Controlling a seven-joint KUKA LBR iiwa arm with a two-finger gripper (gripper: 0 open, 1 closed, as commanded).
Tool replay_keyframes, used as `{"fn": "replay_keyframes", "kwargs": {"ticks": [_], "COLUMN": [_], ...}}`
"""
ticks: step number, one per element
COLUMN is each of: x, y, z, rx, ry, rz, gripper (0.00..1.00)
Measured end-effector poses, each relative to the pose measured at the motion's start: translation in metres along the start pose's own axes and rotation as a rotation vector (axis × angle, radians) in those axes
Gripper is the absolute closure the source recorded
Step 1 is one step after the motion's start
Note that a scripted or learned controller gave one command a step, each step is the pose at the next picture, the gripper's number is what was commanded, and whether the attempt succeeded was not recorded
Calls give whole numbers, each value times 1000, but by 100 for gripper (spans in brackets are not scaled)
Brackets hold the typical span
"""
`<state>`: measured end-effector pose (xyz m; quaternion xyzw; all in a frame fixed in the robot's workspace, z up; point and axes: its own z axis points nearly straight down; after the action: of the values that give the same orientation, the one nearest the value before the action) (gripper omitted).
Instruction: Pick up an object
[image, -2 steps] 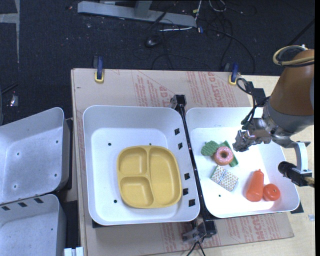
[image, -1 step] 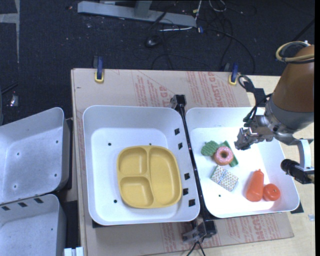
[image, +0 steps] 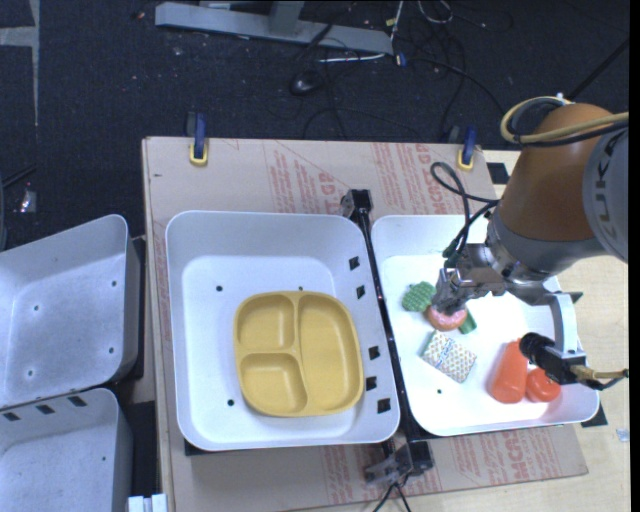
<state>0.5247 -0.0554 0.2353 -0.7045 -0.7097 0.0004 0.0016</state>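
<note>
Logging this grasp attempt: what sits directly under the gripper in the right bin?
The gripper hangs over a pink, doughnut-like toy, with a green toy beside it. The arm covers part of the pink toy, so contact cannot be judged.

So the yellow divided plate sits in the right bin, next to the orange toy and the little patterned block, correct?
Not quite. The camera view shows the yellow divided plate alone in the left bin. The orange toy and the little patterned block do lie in the right bin.
</note>
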Motion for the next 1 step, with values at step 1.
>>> {"fn": "replay_keyframes", "kwargs": {"ticks": [1], "x": [52], "y": [5], "z": [-6], "rx": [-3], "ry": [-1], "rz": [-1], "gripper": [100]}}
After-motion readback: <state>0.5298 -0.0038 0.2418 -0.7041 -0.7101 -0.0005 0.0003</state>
